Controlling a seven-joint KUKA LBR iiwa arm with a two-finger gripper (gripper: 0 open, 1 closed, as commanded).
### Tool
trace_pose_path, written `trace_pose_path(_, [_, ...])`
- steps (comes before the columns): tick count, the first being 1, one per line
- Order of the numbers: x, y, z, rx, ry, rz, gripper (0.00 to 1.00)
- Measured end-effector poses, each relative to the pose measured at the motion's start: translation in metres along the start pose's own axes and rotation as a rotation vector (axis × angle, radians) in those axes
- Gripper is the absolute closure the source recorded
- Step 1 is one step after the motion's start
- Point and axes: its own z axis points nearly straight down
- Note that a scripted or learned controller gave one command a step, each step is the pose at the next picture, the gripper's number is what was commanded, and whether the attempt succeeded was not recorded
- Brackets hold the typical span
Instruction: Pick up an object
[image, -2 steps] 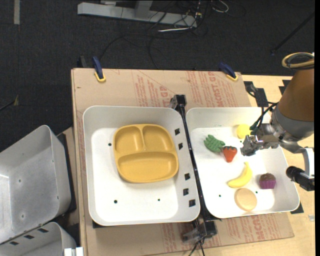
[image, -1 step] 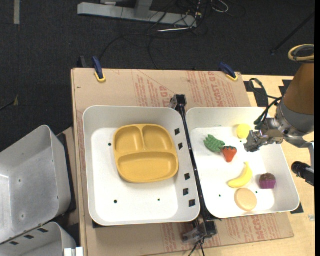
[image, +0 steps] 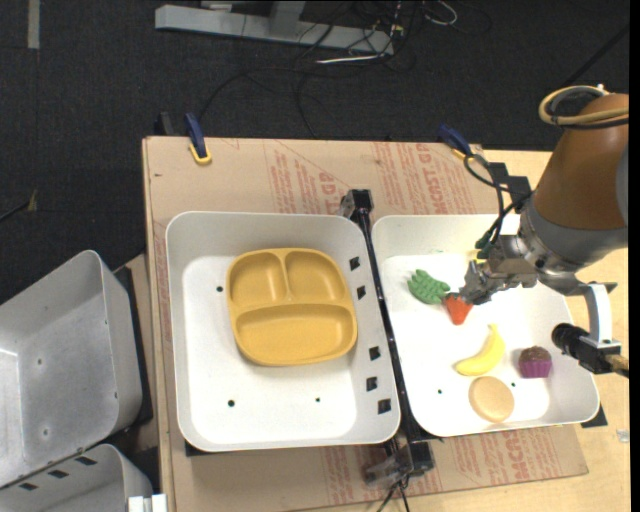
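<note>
A cardboard-topped bench (image: 300, 165) fills the middle of the frame, set on dark carpet, with cables and a grey strip at the top edge and a spare white bin (image: 55, 350) at lower left. Two shallow white bins sit side by side on it. The left bin (image: 200, 400) holds a yellow divided plate (image: 292, 305). The right bin (image: 420, 235) holds a green leafy toy (image: 428, 286), a toy carrot (image: 458, 311), a banana (image: 482, 354), a purple piece (image: 535, 362) and a tan round piece (image: 492, 398). The grey arm (image: 590, 190), orange-banded, reaches in from the right edge, bent down over the right bin. Its tool (image: 478, 287) hangs just above the carrot's top end, right of the green toy; whether it is open or closed cannot be told.
</note>
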Motion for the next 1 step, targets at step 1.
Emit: trace_pose_path(1, [0.0522,0.0111,0.0057,0.0,-0.001,0.001,1.0])
